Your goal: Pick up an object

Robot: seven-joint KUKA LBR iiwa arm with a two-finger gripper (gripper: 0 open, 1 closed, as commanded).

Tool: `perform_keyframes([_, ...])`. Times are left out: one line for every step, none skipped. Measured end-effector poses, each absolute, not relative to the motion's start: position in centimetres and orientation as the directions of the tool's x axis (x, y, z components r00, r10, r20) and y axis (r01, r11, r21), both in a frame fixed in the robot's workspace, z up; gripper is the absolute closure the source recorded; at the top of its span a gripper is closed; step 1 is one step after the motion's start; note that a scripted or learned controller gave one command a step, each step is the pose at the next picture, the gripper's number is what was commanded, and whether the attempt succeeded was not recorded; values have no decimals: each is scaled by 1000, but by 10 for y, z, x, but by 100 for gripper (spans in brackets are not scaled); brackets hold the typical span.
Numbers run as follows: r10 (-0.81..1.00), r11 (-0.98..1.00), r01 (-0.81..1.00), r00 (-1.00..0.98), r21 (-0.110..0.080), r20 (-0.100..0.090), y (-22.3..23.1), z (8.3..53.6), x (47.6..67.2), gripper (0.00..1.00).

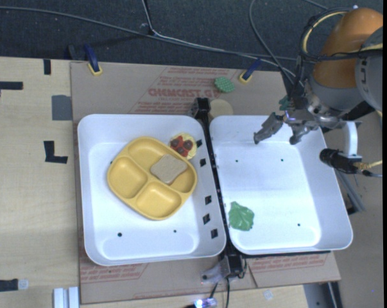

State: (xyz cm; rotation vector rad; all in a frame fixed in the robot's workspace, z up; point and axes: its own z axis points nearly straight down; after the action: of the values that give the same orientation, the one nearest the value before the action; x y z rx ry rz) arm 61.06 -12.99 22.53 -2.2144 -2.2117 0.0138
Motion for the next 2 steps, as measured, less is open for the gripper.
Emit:
perform_keyframes([1000, 2, 1000, -2, -2, 0, -130, 233, 613, 0])
perform_keyframes([1000, 2, 1000, -2, -6, 0, -126, 170, 617, 0])
